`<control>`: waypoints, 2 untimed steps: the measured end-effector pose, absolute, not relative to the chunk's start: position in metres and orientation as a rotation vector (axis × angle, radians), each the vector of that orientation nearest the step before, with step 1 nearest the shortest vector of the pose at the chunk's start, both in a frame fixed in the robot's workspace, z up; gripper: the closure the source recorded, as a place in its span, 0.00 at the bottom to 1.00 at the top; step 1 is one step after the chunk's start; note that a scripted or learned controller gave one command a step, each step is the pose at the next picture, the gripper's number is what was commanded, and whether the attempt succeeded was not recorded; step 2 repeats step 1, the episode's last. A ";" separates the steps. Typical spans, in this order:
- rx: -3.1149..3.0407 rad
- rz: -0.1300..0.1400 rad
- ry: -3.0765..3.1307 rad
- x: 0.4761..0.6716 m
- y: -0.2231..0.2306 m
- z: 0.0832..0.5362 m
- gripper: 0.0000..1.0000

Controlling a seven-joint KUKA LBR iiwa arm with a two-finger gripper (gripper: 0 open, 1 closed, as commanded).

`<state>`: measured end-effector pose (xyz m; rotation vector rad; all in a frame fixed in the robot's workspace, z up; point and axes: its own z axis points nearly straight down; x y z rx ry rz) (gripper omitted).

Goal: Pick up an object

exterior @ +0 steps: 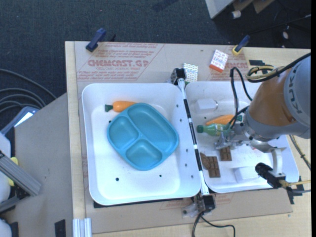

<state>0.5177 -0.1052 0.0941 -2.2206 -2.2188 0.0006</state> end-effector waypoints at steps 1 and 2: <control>-2.220 -0.001 -2.222 0.536 -0.049 0.185 1.00; -2.220 -0.001 -2.222 0.536 -0.049 0.185 1.00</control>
